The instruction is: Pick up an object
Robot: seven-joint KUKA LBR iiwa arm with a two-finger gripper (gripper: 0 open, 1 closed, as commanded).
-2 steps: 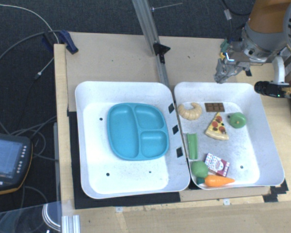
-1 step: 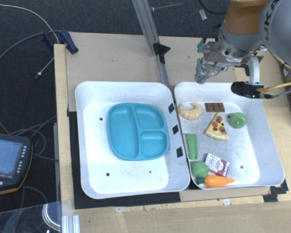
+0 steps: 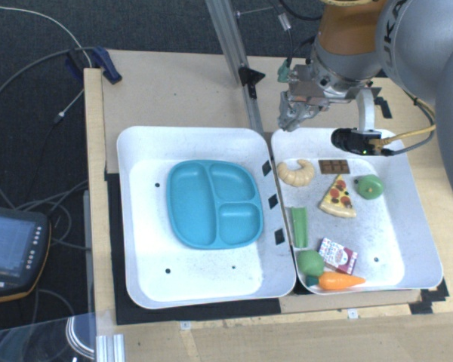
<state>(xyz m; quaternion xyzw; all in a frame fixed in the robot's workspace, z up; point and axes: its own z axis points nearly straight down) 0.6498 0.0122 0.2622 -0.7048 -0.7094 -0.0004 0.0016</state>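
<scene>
My gripper (image 3: 293, 118) hangs over the back left rim of the right bin (image 3: 408, 202), above and behind the toys, and nothing shows in its grasp. Nearest to it lies a tan croissant (image 3: 297, 172), with a brown chocolate bar (image 3: 334, 167) just to its right. A pizza slice (image 3: 338, 198) and a green apple (image 3: 369, 188) sit mid-bin. A green stick (image 3: 298, 226), a green round fruit (image 3: 311, 262), a pink-and-white packet (image 3: 337, 256) and an orange carrot (image 3: 341, 281) lie toward the front.
The left bin (image 3: 140, 202) holds a blue divided plate (image 3: 214, 203). A slanted metal pole (image 3: 230, 36) rises behind the bins, close to the left of the gripper. A tablet (image 3: 11, 247) sits off the bench at far left.
</scene>
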